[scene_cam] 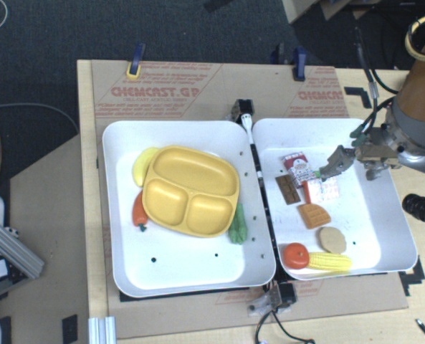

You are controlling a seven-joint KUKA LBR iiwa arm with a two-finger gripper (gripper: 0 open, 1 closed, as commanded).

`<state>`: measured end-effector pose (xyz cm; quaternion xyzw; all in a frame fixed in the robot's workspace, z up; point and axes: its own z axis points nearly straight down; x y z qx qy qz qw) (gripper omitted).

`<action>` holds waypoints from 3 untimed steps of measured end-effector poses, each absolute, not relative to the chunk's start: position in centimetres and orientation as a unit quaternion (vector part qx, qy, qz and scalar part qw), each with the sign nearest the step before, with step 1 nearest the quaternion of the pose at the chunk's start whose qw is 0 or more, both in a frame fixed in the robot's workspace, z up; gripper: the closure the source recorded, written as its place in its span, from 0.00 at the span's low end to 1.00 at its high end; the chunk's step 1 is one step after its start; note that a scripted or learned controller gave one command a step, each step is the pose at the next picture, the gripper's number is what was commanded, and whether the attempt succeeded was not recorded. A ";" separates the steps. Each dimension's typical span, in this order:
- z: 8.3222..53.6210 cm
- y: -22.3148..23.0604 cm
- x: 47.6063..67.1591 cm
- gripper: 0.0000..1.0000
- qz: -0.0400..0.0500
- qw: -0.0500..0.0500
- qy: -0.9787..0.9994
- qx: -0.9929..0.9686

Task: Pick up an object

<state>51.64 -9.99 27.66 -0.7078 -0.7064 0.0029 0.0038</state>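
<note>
Grey end effector (339,163) hangs above the right bin (384,213) near a red-white packet (298,168); its opening is indiscernible.

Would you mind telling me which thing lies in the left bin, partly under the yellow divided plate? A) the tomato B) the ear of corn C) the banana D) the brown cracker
C: the banana pokes out from under the upper left edge of the yellow divided plate in the left bin, while the tomato, the ear of corn and the brown cracker all lie in the right bin.
</note>
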 end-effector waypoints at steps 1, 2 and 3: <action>28.1 -10.0 51.8 0.00 0.000 0.000 -0.707 -0.707; 22.9 -9.3 50.9 0.00 0.002 0.003 -0.707 -0.707; 17.0 -10.1 50.8 0.00 0.002 0.003 -0.707 -0.708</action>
